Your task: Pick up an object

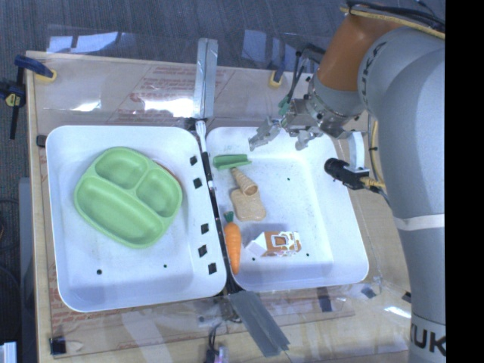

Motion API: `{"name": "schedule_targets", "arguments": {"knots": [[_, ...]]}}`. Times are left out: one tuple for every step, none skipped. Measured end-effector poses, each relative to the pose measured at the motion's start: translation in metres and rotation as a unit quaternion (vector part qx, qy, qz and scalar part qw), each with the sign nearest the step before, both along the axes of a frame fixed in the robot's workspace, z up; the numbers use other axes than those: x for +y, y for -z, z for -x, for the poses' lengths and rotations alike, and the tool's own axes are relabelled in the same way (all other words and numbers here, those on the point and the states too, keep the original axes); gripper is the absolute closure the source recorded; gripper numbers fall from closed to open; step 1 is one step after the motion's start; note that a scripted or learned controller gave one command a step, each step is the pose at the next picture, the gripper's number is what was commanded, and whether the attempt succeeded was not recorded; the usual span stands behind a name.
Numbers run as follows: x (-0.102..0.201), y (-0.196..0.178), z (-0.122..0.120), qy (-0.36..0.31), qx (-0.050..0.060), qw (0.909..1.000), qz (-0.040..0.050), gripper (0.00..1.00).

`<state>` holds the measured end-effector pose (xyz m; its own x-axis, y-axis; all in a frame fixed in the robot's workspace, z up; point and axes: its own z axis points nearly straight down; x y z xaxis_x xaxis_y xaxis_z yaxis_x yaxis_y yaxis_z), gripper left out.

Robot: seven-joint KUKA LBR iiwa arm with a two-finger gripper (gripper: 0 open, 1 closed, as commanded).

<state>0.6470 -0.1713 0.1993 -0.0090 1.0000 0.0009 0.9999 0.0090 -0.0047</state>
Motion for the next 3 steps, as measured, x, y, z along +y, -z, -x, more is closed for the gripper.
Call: {"name": "schedule_targets", "arguments": {"knots": [[0.047, 0.095, 0.027, 0.006, -0.002, 1.0, 0.0004, 0.0], [0.029, 0.108, 0.055, 0.03, 0.0, 0.9996, 0.0002, 0.0], [0.029, 0.098, 0.055, 0.028, 0.001, 0.9996, 0.0, 1.0]]}}
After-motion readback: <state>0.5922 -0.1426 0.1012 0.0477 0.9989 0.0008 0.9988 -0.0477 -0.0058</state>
